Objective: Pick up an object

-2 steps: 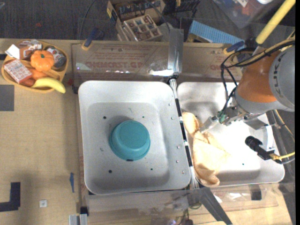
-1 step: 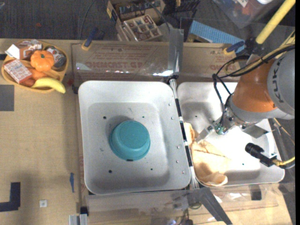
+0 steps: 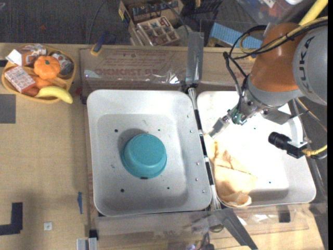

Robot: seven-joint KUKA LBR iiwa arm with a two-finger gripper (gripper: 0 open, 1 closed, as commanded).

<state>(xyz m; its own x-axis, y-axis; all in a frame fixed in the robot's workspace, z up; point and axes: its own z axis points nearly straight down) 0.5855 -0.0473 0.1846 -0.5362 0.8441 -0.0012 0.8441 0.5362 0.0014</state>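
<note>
Camera view: the arm point(image 3: 291, 61) reaches in from the right over the right bin point(image 3: 299, 194), its gripper point(image 3: 221, 125) low near that bin's left wall; whether the jaws stand wide or narrow cannot be told from here. Below the gripper, a tan cloth point(image 3: 232, 178) lies crumpled in the bin's lower left corner, apart from the jaws. It looks soft, light and limp, likely to sag and slip if pinched at a flat spot; a raised fold near its middle seems the better hold. In the left bin point(image 3: 104, 113) a teal bowl point(image 3: 144, 155) sits upside down, rigid and smooth, probably awkward for two fingers. The wall between the bins crowds the cloth's left edge. A fruit basket point(image 3: 36, 77) rests on the desk point(image 3: 41, 165), well apart at far left.
</note>
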